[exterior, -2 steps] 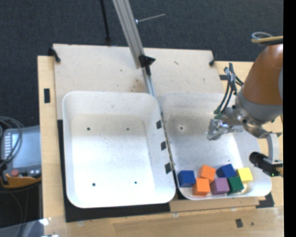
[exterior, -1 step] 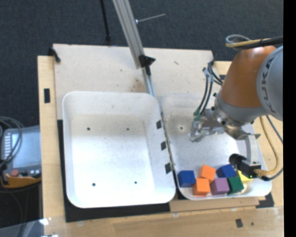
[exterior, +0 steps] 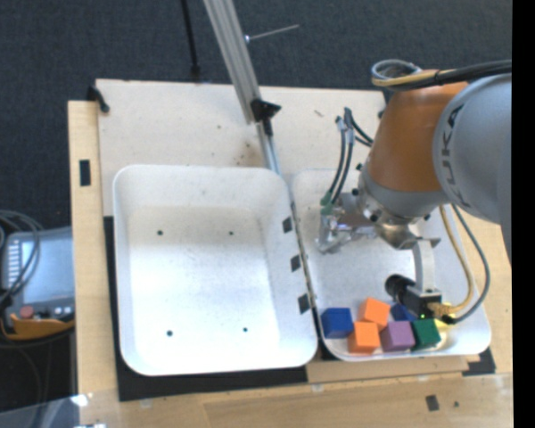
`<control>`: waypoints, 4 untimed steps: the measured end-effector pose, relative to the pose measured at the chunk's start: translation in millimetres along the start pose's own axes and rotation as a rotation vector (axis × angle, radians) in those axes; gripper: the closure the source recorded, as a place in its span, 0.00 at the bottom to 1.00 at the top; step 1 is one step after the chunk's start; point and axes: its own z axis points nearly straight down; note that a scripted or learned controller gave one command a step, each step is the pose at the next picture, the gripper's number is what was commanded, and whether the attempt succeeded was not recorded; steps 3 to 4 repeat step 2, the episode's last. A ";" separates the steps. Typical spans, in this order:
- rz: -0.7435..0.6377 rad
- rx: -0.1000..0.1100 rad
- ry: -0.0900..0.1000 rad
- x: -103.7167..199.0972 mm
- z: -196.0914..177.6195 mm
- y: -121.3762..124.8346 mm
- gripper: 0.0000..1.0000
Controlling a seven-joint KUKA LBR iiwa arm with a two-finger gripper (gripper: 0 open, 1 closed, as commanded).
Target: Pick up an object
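Overhead view of a pale bench (exterior: 160,119) bearing two shallow white bins. The left bin (exterior: 205,266) has nothing in it. The grey and orange arm reaches over the right bin (exterior: 361,279), its metal pincer (exterior: 339,232) hanging above that bin's bare upper-left floor. How far the pincer is open cannot be told, and nothing is seen in its grip.

The candidate objects cluster at the bin's near edge: a blue block (exterior: 337,321), two orange blocks (exterior: 375,310) (exterior: 366,336), a purple block (exterior: 398,334) and a green block (exterior: 425,333). The blue block sits slightly apart on the left, likely the easiest target. A good approach would centre over it, descend straight and avoid the bin wall.
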 end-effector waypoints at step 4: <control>-0.001 0.000 0.001 97.7 7.6 22.6 1.00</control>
